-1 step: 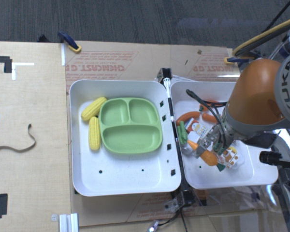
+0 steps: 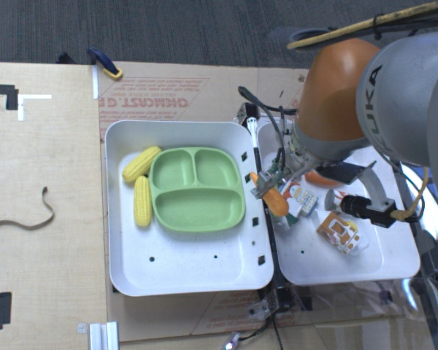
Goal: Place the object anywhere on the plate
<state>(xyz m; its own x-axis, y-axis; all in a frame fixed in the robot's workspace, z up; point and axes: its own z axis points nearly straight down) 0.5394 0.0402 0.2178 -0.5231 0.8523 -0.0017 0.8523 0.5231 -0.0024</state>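
Observation:
The green three-part plate [image 2: 197, 189] lies in the left bin [image 2: 190, 268], with two yellow corn cobs [image 2: 141, 184] against its left side. My gripper [image 2: 266, 188] hangs over the wall between the two bins, just right of the plate's right rim. An orange carrot-like object [image 2: 277, 203] sticks out on both sides of the grey fingers, which look shut across its middle. The arm's orange band and grey wrist hide the back of the right bin.
The right bin [image 2: 350, 268] holds a small white printed carton [image 2: 304, 200], an orange-and-white packet [image 2: 340, 233] and a red-orange item [image 2: 323, 178] partly under the arm. A blue-and-yellow clamp [image 2: 106, 63] and a loose grey cable [image 2: 25, 221] lie on the bench at left.

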